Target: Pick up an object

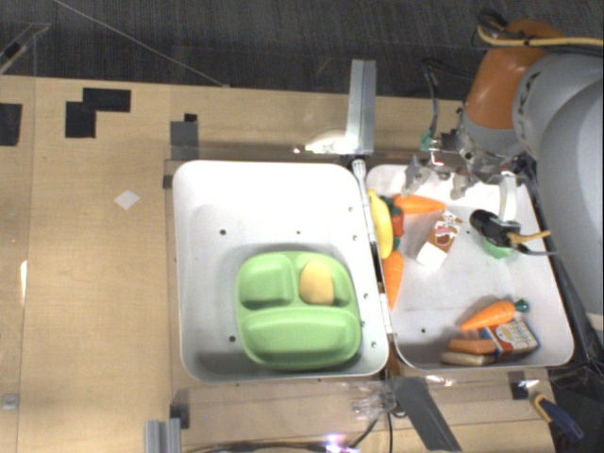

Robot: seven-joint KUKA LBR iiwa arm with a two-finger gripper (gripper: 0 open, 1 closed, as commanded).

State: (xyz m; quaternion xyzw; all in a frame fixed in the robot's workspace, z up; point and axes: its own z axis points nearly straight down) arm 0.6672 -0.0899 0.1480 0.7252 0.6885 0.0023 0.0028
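My gripper (441, 174) hangs over the far edge of the right bin (557, 333), below the orange wrist band. Just under it an orange carrot (416, 204) lies beside a yellow banana (380, 223) at the bin's left wall. A small brown and white carton (441, 237) sits a little nearer the front, close to the gripper. I see nothing held in the gripper.
A second orange piece (392, 277) lies along the right bin's left wall. A carrot with a green top (491, 314), a small colourful box (515, 337) and a tan stick (469, 353) sit at its front. The left bin (193, 253) holds a green divided plate (283, 333) with a yellow ball (318, 282).
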